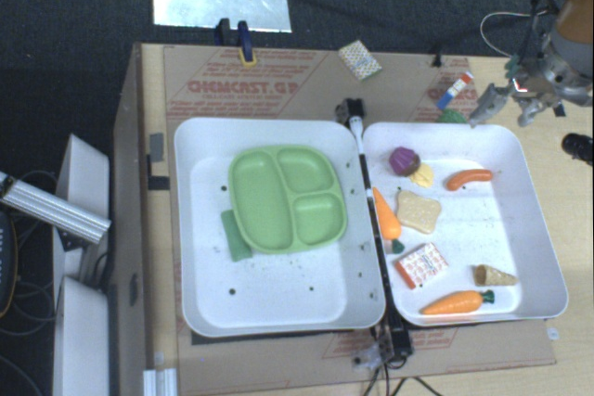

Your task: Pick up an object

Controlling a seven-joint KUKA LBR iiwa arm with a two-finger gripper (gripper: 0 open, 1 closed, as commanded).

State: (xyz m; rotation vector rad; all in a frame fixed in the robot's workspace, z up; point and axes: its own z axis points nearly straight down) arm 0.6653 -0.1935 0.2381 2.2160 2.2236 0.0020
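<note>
The right bin [529, 199] holds several toy foods: a purple piece [404, 160] beside a small yellow one [423, 174], an orange sausage [469, 178], a slice of bread [418, 211], a red and white packet [423, 264], an ice cream cone [494, 274] and a carrot [455, 301]. A second carrot [385, 213] lies along the bin's left wall. My gripper [510, 109] hovers open above the bin's far right corner, outside the rim, with nothing between its fingers [484, 107].
The left bin [204, 283] holds a green divided plate [288, 198] with a green strip [235, 235] at its left edge. On the cardboard behind the bins lie a small patterned box [359, 59] and a red and blue item [454, 92].
</note>
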